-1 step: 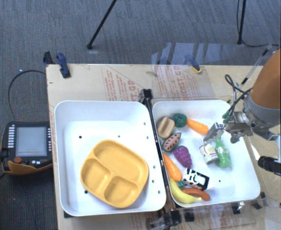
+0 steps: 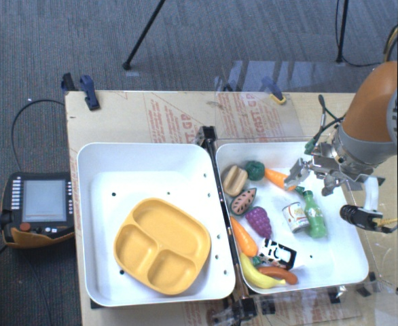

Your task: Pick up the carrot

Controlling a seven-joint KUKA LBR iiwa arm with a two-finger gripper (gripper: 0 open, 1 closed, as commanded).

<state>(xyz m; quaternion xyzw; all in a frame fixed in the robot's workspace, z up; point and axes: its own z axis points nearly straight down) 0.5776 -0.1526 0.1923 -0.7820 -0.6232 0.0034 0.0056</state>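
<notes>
My jaws (image 2: 306,175): hovering over the right bin (image 2: 352,263), far side; I cannot tell their state.
Carrot (image 2: 276,178): lies in that bin, just left of me.
Yellow plate (image 2: 161,245): in the left bin (image 2: 97,182).

Two carrots (image 2: 276,177) (image 2: 243,236), two bins (image 2: 90,182) (image 2: 358,250)

Even, fairly bright light is falling from above, and the two white bins (image 2: 151,156) are glowing almost without detail along their walls. Shadows are lying soft and short beneath the yellow tray (image 2: 161,246) and the toys. The carpeted floor (image 2: 83,32) is looking dimmer and grainy. Small items are appearing slightly soft, and no strong glare is showing.
</notes>
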